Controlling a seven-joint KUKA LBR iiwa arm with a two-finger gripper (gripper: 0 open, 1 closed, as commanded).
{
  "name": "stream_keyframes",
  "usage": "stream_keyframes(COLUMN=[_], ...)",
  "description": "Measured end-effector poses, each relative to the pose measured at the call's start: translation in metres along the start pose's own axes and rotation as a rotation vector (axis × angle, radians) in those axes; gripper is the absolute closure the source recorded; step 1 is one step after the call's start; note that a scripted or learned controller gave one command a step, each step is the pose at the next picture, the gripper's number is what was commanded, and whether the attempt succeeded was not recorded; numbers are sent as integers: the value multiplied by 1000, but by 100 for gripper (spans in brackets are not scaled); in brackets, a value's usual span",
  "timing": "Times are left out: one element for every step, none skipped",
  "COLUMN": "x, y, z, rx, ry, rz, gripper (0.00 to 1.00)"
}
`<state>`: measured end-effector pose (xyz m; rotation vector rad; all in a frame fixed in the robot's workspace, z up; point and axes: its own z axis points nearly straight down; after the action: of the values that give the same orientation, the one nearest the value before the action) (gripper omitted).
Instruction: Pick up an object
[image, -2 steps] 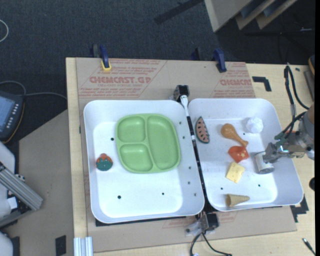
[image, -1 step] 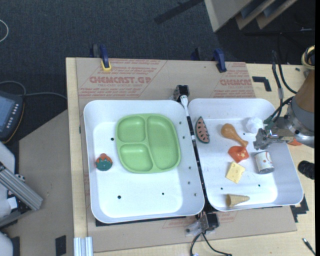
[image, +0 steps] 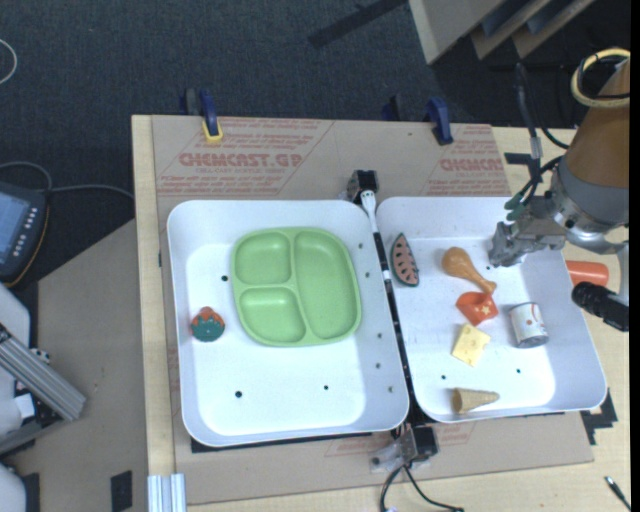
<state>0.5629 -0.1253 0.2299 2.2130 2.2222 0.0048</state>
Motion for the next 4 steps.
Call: stream_keyframes(x=[30, 32, 38, 33], y=[37, 50, 43, 51], z=[-4, -3, -5, 13], rx=[0, 2, 7, 8], ry=[1, 0, 2, 1], rz=[-1, 3, 4, 4], gripper=[100, 100, 100, 100])
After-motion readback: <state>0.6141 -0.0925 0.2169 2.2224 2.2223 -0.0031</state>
